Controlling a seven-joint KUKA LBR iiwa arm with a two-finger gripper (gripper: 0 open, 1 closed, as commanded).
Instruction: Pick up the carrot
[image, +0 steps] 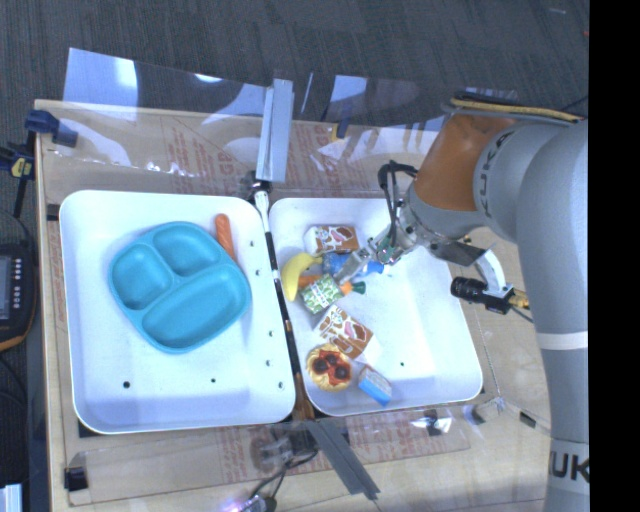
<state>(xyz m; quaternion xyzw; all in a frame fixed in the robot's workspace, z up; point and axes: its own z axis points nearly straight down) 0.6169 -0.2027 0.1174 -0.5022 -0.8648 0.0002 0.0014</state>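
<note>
Grey arm (545, 200) dominates the near right of the camera view, orange band above the wrist, reaching in over the right bin (440, 340). Gripper (380, 252) sits low at the right edge of a cluster of toy food; can't tell the tool's opening or whether it has anything, since the tip is small and merges with the clutter. Cluster under and beside it: small carton (333, 238) at top, banana (297, 272) to its left, green packet (322, 294) just below, something blue (345, 265) right by the tip, too small to ID. Lower in the same bin: another carton (345, 331), round pastry-like item (330, 366) and a blue block (375, 385) near the front wall. Carrot (224, 235) isn't there: it's in the left bin (90, 360), lying lengthwise, touching the upper right edge of the blue divided plate (180, 285) and near the divider between bins. So the tool is in the wrong bin, well apart from the target. My read: pick not started. The arm needs to lift clear and cross the divider. Judgement on the grasp: the carrot wedged against the plate rim leaves little finger room on that side, so close across its width, or expect it to roll or the plate to shift.
</note>
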